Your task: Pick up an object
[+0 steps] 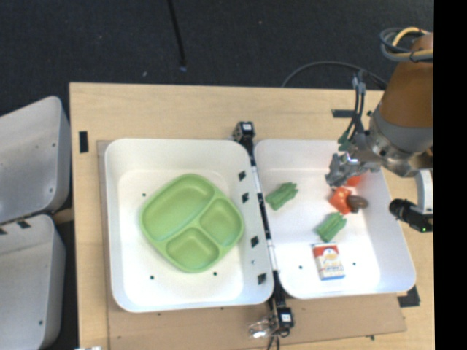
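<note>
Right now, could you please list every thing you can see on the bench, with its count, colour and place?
bins: two, white, side by side on the bench
divided plate: one, light green, in the left bin
green pieces: two, green, in the right bin; second one nearer its middle
orange-red item: one, right bin, below the claw, a small brown thing touching it
small box: one, red and white, front of the right bin
arm: one, grey with an orange band, from the right
claw: one, grey, over the right bin
</note>
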Available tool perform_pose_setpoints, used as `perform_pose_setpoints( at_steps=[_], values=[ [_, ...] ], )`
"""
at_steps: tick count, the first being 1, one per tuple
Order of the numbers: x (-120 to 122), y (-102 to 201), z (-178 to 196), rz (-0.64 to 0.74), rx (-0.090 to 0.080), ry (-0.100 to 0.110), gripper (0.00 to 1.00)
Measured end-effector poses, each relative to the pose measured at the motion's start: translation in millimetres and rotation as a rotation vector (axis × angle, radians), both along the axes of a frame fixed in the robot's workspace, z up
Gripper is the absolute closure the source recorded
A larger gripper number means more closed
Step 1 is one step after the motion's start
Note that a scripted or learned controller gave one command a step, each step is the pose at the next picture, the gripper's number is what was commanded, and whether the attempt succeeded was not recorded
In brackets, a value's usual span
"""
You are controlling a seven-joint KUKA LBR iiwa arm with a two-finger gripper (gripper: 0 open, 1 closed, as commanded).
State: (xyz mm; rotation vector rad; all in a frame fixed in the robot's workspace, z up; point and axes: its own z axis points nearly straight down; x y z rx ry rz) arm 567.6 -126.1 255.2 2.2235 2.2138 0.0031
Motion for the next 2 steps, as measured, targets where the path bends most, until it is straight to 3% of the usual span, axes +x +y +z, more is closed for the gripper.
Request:
perform_pose_setpoints(
  at_steps=[2],
  values=[
    [42,92,-3,0.011,0.002,0.001,1.00]
  ],
)
